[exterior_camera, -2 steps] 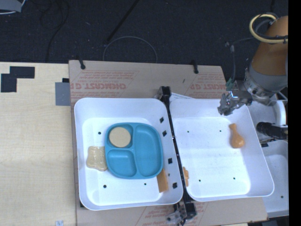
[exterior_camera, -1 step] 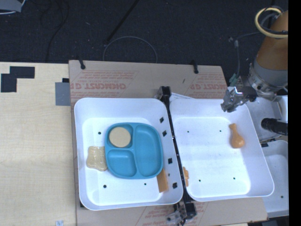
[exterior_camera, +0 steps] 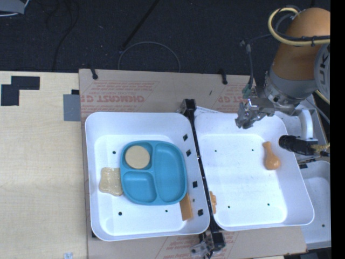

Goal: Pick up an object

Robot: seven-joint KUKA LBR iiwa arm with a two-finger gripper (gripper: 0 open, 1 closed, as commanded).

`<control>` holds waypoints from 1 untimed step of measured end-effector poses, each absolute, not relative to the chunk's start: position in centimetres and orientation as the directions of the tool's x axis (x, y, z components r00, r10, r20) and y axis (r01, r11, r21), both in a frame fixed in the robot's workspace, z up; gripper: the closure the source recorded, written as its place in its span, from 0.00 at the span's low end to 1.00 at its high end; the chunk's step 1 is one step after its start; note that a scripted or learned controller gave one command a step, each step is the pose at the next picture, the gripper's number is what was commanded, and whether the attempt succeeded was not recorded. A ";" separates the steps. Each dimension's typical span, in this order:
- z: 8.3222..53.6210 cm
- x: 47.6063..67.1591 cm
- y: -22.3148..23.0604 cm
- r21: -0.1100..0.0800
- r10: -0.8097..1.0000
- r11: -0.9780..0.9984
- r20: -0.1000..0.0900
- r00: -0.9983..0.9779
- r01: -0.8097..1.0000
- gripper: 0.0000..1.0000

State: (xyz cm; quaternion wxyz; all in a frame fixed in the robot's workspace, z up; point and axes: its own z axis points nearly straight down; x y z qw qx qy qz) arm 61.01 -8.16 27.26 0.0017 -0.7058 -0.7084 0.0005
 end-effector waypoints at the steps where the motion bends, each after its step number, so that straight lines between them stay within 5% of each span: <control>1: 25.4 61.6 -2.9 -0.005 1.000 0.003 0.001 -0.003 1.000 1.00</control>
